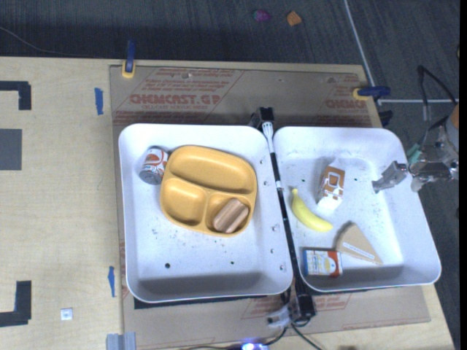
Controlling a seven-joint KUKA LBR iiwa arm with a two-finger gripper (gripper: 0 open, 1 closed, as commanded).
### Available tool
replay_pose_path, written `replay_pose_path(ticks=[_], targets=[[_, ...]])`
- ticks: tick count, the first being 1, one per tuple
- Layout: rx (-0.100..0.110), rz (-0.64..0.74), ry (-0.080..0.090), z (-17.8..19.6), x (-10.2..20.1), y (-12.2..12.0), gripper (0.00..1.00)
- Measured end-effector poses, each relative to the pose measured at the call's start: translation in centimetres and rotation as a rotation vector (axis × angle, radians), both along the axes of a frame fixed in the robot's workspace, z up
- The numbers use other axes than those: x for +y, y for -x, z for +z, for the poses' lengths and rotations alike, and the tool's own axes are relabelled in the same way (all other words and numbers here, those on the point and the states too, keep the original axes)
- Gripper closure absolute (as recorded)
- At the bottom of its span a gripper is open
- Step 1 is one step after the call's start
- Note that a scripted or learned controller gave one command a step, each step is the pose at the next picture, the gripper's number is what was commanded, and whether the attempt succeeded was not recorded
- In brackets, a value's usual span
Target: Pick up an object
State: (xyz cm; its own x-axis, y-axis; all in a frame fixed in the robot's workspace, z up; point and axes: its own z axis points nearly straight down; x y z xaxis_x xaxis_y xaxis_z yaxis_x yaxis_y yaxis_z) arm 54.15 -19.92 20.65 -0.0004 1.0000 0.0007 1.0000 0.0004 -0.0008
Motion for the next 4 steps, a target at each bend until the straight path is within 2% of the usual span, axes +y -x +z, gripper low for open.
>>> replay_pose_path(ticks=[1, 2, 3, 4], targets=[[-0.006, -0.002, 0.003, -10.8, 1.1, 5.6, 0.0], [-0.015, -0.002, 0.007, -11.7, 7.0, 5.8, 0.0], [-0.018, -0.003, 0.008, -11.7, 10.2, 5.7, 0.0], [-0.016, 0.002, 0.0, -11.6, 9.8, 5.7, 0.0]])
